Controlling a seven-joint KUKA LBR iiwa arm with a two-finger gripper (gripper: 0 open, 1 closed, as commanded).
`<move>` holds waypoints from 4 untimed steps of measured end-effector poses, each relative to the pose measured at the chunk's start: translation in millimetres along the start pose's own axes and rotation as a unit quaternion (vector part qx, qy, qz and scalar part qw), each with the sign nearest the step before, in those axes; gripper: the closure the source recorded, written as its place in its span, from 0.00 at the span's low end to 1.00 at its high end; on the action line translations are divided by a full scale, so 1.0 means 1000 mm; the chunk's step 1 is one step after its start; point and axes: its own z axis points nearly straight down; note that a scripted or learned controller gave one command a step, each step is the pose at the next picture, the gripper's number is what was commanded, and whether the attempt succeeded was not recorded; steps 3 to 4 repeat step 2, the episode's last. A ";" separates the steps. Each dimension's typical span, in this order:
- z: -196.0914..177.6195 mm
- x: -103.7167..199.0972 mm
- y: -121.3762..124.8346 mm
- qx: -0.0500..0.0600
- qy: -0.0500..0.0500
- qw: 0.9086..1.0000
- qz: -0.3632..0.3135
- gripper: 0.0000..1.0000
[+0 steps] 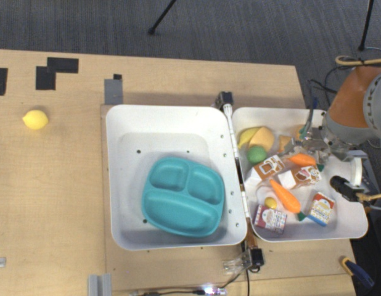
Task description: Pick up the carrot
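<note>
Lying nearest the camera in the right bin point(357, 227) are two small printed cartons: a pink-and-white one point(270, 219) at the front left and a blue-and-white one point(320, 209) tilted towards the front right. A round yellow piece point(271, 203) sits just behind the pink carton. The carrot point(285, 196) lies on the bin floor between these cartons, a smooth, tapered orange toy running diagonally from upper left to lower right, touching no part of the arm. Behind it rest two brown-and-white cartons point(268, 166) and point(306, 176), then a shorter orange piece point(302, 160). Farther back, a green ball point(257, 153) nestles against a yellow, banana-like shape point(253, 135).

The gripper point(301, 142) hangs over the back right part of this bin, below the grey arm point(376, 110) and its orange band point(349, 97); whether the claw is apart or together cannot be told from this angle.

The left bin point(126, 165), glossy white with rounded corners, holds a teal plastic plate point(183, 195) with three moulded compartments. Both bins rest on a pale wooden bench point(49, 214). Far to the left a round yellow lemon point(35, 120) sits alone on the wood, with black rectangular patches point(55, 71) beyond it.
</note>
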 end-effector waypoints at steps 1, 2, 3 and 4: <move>-0.011 0.000 0.001 -0.001 0.000 1.000 0.000 1.00; -0.077 0.043 0.044 -0.001 0.000 0.998 -0.067 1.00; -0.077 0.043 0.044 -0.001 0.000 0.998 -0.067 1.00; -0.077 0.043 0.044 -0.001 0.000 0.998 -0.067 1.00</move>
